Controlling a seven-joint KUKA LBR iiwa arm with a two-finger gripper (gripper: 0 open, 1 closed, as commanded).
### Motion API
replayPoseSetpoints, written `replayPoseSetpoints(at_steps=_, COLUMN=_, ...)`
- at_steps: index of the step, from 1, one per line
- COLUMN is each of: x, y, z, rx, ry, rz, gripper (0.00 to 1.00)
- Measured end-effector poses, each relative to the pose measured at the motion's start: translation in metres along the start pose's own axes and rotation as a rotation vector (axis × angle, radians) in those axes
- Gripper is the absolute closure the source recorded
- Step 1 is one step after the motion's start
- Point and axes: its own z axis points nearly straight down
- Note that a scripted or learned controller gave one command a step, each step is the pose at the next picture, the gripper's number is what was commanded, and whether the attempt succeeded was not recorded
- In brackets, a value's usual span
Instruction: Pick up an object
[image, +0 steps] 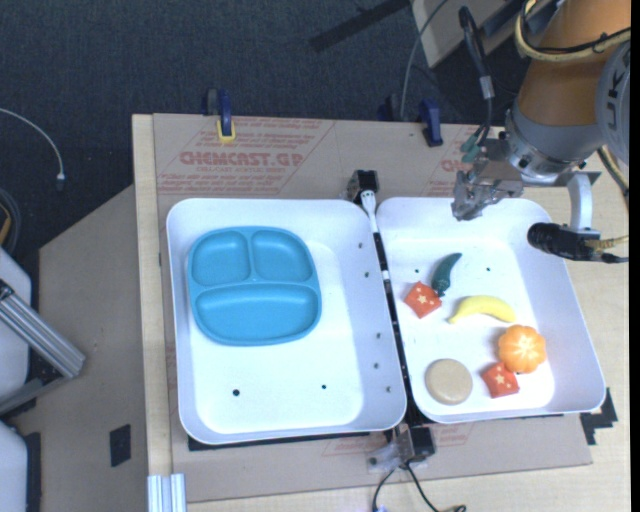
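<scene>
Above the right bin's (560, 300) far rim we see the hand (468, 208), too blurred to judge its grip, well apart from the banana (482, 309) lying mid-bin beside the orange (522, 349).

Two white bins side by side: left bin (200, 380), right bin (560, 310).

Left bin: one blue divided plate (255, 285), three compartments.

Right bin, six items:
- one dark green pepper (445, 271)
- one yellow banana (481, 309)
- one orange tangerine (521, 349)
- one tan round disc (448, 381)
- two red cubes, one (422, 299) near the pepper, one (501, 380) just beside the tangerine

Two blue clamps (225, 111) (431, 121) at the tabletop's far edge.
</scene>
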Motion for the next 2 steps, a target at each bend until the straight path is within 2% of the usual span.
replayPoseSetpoints(at_steps=1, x=0.055, y=-0.015, z=-0.002, rx=0.0, ry=-0.001, rz=0.001, gripper=1.0)
replayPoseSetpoints(at_steps=2, x=0.11, y=-0.042, z=0.0, rx=0.001, ry=0.0, rz=0.0, gripper=1.0)
